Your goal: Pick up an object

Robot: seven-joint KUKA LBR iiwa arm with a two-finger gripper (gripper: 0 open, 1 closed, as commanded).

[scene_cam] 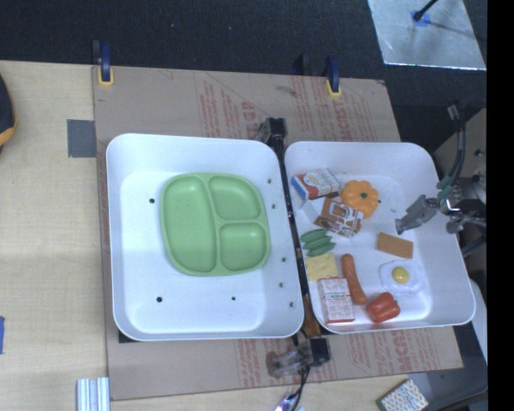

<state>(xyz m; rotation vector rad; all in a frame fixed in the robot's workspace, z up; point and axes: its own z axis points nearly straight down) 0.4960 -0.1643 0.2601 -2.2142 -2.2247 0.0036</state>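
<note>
While your grey two-finger gripper [414, 215] is hovering unclenched and empty, you are facing a thin, stiff, light tan cracker square [395, 245], best pinched across its edges.

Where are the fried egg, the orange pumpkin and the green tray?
fried egg [400, 275], camera view, on its yellow yolk.
orange pumpkin [361, 198], camera view, middle of its body.
green tray [187, 217], camera view, floor of its large left compartment.

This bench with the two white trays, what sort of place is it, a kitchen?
More likely a robot test bench in a lab. The two shallow white bins sit on clamped cardboard, the food is small plastic toys such as an orange pumpkin, and a metal gripper reaches in at the right.
</note>
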